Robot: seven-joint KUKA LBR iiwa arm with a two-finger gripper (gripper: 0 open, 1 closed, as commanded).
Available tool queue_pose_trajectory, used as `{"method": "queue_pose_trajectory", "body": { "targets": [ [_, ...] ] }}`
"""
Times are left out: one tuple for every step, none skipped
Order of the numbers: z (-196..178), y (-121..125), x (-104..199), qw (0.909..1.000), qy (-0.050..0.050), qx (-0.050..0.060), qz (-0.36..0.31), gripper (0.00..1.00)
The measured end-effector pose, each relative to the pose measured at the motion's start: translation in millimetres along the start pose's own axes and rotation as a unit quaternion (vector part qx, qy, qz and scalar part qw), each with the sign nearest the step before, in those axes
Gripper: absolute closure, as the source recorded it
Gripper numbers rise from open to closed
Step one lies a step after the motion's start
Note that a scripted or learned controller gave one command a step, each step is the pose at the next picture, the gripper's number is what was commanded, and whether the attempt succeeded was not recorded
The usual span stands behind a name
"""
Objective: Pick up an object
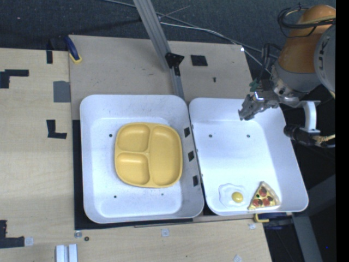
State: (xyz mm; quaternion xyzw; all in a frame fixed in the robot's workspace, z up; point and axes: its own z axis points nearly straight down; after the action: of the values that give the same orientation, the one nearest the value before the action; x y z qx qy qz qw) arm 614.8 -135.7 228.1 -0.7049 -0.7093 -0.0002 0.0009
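i take the right bin (283,162) as my landmark. my gripper (248,111) hangs over its far rim, toward the corner nearest the arm's orange band (305,42), and i see nothing caught in it. whether the claw is wide or narrow i cannot tell from this slant; it reads as one dark lump.

the pickable things sit at the opposite, near end of that bin: a toy fried egg (232,195) flat on the floor, and just beside it, nearer the bin's outer corner, a toy pizza slice (264,196) that seems to lean against the near wall. both are well apart from the gripper, with bare white floor between.

left of my landmark, the other bin (92,146) holds a yellow divided plate (148,154) lying flat in its middle.

my judgement: the pick has not begun. the arm sits high at the far edge likely to keep the camera's sight clear. the egg looks thin and flat, awkward to pinch; the tilted slice offers a better edge.
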Motion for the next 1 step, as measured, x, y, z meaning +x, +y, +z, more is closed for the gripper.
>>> {"method": "queue_pose_trajectory", "body": {
  "targets": [
    [-8.8,8.2,52.3,1.0000,0.000,0.000,0.000,1.00]
  ]
}}
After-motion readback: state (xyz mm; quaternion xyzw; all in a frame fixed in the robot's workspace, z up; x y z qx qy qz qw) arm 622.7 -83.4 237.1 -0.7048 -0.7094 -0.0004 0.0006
